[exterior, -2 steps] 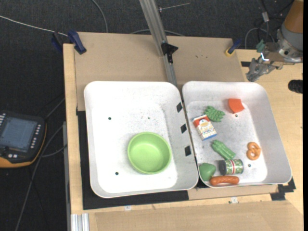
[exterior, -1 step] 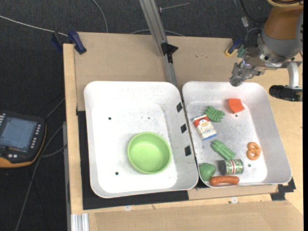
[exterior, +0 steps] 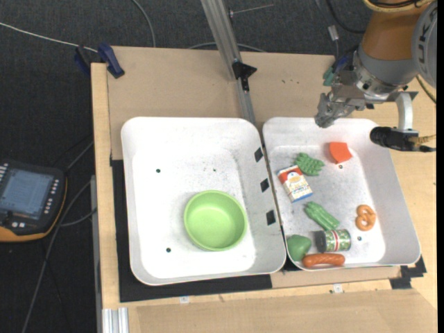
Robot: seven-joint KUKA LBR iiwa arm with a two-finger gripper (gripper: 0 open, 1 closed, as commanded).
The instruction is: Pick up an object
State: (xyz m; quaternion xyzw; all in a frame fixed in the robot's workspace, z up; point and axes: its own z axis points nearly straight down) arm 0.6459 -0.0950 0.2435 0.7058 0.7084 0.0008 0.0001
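Your gripper (exterior: 327, 118) hangs over the far rim of the right bin (exterior: 399, 207); whether it is open or closed you cannot tell from this angle, and nothing shows in its grasp. The things to pick all lie in that bin — an orange block (exterior: 339, 152) nearest the gripper, a small carton (exterior: 295, 183), a green leafy piece (exterior: 309, 164), a pretzel (exterior: 365, 217), a can (exterior: 334, 240) and a sausage (exterior: 323, 259). The left bin (exterior: 149, 158) holds a green bowl (exterior: 215, 219).

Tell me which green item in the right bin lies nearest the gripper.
The leafy green toy, beside the carton's top corner. The green pickle-like piece and rounded green piece lie farther from the gripper.
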